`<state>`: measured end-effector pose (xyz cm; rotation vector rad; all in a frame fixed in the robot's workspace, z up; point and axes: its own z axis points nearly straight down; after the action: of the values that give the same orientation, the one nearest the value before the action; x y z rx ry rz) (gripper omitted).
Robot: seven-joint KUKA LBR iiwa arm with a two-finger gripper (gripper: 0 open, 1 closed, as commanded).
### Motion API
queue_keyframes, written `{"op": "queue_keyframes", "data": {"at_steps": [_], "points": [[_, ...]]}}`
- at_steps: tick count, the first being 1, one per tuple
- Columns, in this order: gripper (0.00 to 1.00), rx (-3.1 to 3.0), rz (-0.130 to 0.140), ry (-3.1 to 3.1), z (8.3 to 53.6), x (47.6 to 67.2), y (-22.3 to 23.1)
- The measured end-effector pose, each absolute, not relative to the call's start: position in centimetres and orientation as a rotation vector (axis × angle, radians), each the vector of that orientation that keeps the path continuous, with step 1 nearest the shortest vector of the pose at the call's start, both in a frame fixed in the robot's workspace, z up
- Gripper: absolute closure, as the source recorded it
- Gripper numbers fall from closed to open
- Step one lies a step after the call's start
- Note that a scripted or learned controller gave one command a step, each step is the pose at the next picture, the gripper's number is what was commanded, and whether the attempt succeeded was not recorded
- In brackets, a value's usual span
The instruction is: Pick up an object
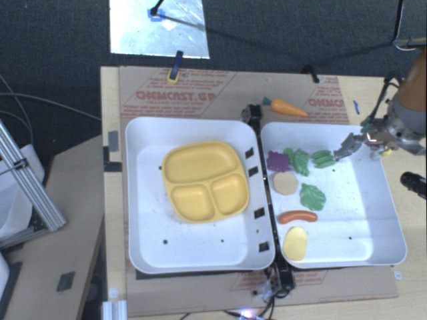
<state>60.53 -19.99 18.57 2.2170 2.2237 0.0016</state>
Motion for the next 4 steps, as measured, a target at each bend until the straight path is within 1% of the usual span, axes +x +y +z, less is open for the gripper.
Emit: {"op": "queue_keyframes", "data": {"at_steps": [1,2,3,4], "points": [[0.00,2.214,0.006,2.228,8.2,61.1,-15.2],[0.00,2.222,0.001,2.221,8.5,55.5,-15.2],[0.00,2.224,-0.001,2.226,9.5,48.4,-11.7],[1.00,2.219,0.003,2.222,10.6,48.8,-11.8]]}}
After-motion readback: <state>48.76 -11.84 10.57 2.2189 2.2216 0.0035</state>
